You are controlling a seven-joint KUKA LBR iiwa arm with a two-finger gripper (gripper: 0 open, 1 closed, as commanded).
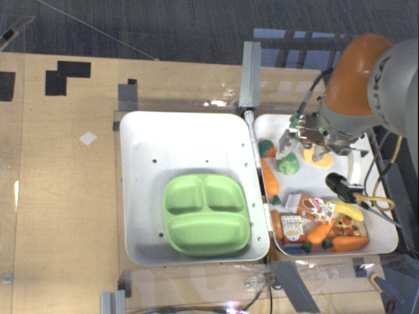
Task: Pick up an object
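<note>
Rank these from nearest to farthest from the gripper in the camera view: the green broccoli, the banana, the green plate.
Measured from the gripper:
1. Broccoli, just below it in the right bin.
2. Banana, lower right in that bin.
3. Green plate, in the left bin.

We've got one fixed cam above the bench (59, 195), looking down at a slant. Top of frame catches dark carpet (131, 18) past the bench's far edge, so we're tilted away from straight overhead. Mid distance: both white bins fit whole, left bin (141, 175) near centre, right bin (386, 241) close to the frame's right side. Arm (373, 77) comes in from the right, cropped by the frame edge.
</note>
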